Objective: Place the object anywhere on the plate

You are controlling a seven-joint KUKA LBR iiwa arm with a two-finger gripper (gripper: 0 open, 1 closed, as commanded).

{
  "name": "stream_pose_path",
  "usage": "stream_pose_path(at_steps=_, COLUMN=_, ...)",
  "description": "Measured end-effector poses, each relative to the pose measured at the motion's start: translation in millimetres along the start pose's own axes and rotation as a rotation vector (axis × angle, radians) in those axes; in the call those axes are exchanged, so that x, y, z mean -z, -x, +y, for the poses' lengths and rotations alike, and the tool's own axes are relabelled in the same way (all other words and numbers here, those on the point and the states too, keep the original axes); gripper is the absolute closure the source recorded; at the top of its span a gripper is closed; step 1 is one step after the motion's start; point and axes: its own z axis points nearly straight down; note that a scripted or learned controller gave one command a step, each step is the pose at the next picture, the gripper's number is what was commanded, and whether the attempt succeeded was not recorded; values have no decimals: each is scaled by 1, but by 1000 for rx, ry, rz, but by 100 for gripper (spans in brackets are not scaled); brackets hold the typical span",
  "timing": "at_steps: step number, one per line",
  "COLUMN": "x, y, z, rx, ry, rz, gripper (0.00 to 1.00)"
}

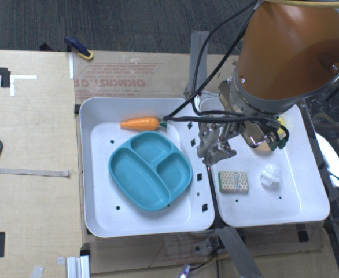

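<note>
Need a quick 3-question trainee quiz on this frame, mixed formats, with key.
1. True or false: the orange toy carrot lies on the blue three-compartment plastic plate.
2. Which white bin holds the small speckled rectangular sponge?
A. left white bin
B. right white bin
3. Fill in: the crumpled white object sits to the ____ of the sponge in the camera view.

Key
1. False; it lies in the left bin just above the plate's upper rim.
2. B
3. right
</note>
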Motion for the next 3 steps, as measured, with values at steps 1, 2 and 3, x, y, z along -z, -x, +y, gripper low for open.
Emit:
stream_pose_path(at_steps=1, x=7, y=2, z=-22, rx=347, ry=-1, rz=-4, gripper=100)
stream_pose_path(at_steps=2, x=8, y=8, z=-3, rx=468, ry=0, rz=-4, gripper=100)
stream_pose_path(at_steps=3, x=0, y=5, z=-16, rx=786, ry=0, rz=-3, gripper=100)
